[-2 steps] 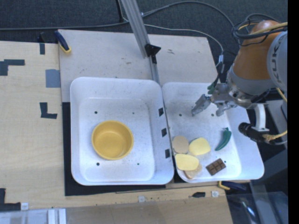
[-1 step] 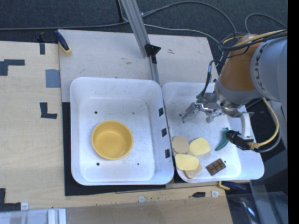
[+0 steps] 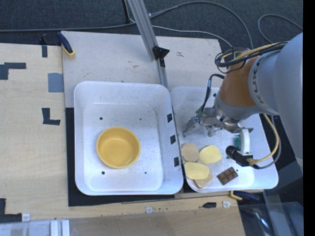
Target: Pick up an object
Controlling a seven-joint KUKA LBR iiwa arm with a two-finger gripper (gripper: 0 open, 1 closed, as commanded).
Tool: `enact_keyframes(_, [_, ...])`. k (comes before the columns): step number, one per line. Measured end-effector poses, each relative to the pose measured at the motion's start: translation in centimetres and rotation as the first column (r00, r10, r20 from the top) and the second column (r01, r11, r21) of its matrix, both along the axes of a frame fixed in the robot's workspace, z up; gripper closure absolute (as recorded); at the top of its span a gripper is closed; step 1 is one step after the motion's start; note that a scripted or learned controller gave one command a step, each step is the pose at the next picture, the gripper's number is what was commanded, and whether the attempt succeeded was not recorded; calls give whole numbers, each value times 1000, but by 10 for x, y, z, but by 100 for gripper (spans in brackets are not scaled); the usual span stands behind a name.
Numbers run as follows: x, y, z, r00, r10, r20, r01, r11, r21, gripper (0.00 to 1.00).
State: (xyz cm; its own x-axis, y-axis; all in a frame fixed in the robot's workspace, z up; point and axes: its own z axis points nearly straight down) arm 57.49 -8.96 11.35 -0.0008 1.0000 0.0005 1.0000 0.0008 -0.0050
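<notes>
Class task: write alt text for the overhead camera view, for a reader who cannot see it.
A grey and orange robot arm reaches from the right over the right white bin, its end effector above several small yellow and tan pieces and a brown block. The left white bin holds a yellow bowl.

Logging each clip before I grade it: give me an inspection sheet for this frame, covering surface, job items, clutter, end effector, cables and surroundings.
Surface: two white bins, left bin, right bin, on a pale bench.
Job items: yellow bowl in left bin; in right bin, tan disc, two yellow pieces, brown chocolate-like block.
Clutter: nothing seen.
End effector: low over the right bin's upper left, nothing seen in it.
Cables: yellow cable along the arm; black leads on the floor.
Surroundings: dark carpet, metal pole.
</notes>
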Motion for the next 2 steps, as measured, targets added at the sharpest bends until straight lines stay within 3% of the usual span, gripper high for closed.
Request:
enact_keyframes(1, [1, 0, 12, 1000, 0, 4, 0, 1000, 0, 100])
enact_keyframes(2, [-3, -5, 57, 1000, -1, 8, 1, 1000, -1, 100])
